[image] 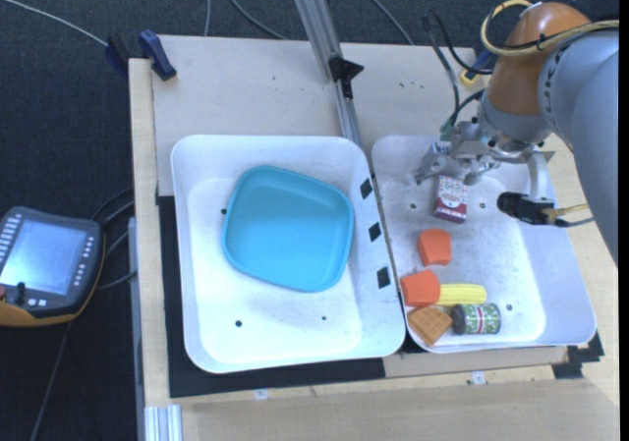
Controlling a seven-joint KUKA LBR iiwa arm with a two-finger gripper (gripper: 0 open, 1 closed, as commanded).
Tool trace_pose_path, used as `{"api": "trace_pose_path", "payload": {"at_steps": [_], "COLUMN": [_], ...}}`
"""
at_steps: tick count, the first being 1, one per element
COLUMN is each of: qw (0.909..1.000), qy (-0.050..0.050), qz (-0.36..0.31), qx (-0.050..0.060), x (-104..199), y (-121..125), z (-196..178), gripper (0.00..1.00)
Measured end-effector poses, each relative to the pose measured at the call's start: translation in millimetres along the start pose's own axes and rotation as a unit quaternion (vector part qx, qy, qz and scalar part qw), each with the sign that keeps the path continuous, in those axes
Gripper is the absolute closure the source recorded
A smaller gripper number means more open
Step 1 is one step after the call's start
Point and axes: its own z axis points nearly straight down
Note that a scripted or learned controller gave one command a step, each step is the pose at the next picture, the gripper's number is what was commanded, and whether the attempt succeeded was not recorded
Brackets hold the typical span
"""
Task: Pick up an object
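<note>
There are two white bins (197,262). One blue plate (288,228). Two orange blocks (434,247). One yellow corn (462,294). One small can (477,318). One red box (451,200). One waffle piece (429,324).

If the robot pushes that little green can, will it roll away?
Probably a little. The green can lies on its side, so its round body could roll. It likely won't go far: the yellow corn and the waffle piece sit right beside it.

Right of centre in the frame, a small red-and-white carton (451,200) stands roughly upright in the right bin's upper part, directly under the gripper (454,166). Whether it is gripped can't be told.
</note>
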Motion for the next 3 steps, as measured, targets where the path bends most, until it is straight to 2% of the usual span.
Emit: {"api": "trace_pose_path", "payload": {"at_steps": [1, 3], "qw": [1.0000, 1.0000], "qy": [-0.001, 0.001], "qz": [0.000, 0.000], "qx": [-0.004, 0.000], "x": [-1, -3], "y": [2, -11], "z": [-14, -130], "gripper": [1.00, 1.00]}}
